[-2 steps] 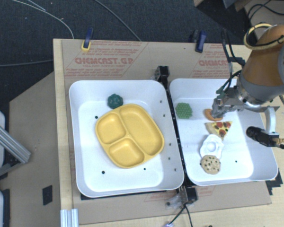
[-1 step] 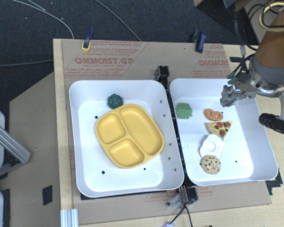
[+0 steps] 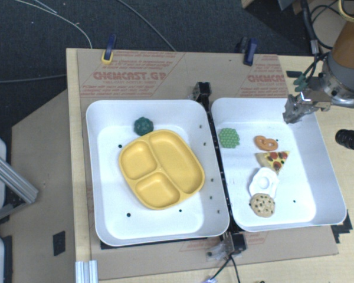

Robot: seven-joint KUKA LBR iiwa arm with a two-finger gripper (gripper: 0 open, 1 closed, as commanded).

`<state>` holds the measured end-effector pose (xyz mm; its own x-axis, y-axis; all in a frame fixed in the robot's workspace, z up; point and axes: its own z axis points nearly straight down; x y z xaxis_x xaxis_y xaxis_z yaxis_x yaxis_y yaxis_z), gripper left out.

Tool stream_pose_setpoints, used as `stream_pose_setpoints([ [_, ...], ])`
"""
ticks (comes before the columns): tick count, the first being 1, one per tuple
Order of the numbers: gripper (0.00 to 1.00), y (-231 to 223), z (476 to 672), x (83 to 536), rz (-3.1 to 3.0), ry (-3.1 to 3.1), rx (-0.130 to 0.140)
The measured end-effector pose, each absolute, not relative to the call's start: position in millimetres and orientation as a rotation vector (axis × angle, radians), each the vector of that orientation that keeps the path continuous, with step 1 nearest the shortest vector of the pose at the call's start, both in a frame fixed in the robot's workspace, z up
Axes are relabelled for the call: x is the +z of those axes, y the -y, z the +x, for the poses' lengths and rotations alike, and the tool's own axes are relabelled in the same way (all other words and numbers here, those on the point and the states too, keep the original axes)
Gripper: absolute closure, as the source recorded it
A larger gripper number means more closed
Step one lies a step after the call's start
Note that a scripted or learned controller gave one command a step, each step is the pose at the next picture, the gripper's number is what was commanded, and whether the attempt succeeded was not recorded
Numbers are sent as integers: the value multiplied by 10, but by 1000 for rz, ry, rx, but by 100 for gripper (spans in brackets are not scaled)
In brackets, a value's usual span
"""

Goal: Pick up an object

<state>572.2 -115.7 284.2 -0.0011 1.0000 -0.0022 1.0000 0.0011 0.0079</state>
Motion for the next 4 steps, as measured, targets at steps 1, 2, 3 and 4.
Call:
stream_pose_setpoints([
  [1,100,747,5887,2700,2215,-2224,2],
  [2,100,251,5997,2716,2214,-2226,4],
  [3,100,-276,6204,2532,2215,-2225,4],
  [4,100,-835,6362,2354,2214,-2227,4],
])
